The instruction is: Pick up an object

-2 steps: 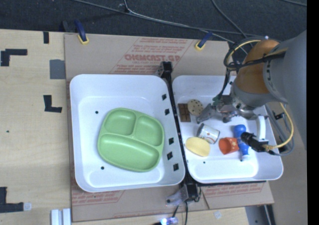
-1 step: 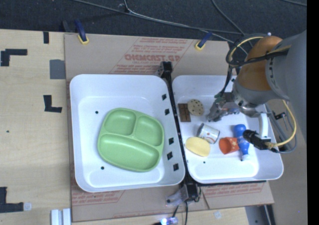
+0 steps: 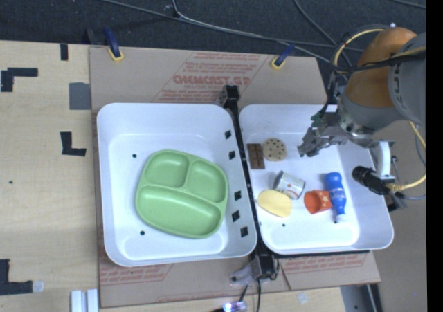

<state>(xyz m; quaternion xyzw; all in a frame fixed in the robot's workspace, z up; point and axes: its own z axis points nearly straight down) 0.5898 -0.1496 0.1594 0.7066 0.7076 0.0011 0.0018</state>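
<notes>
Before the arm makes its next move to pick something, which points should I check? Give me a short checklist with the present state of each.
1. Objects lie in the right bin: ok.
2. Gripper is above that bin: ok.
3. Gripper carries nothing: cannot tell.
4. Gripper is directly over an object: not ok; it hangs above bare floor, right of the round cookie.
5. Blue bottle stands apart from neighbours: not ok; the orange piece touches it.
6. Green tray is out of the way, in the left bin: ok.

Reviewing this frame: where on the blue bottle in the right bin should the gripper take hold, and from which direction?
Across the middle of the blue bottle, coming straight down. It seems to lie flat, long axis running near-to-far, so the fingers should close on its narrow width. The orange piece touches its left side, leaving little room there.
</notes>
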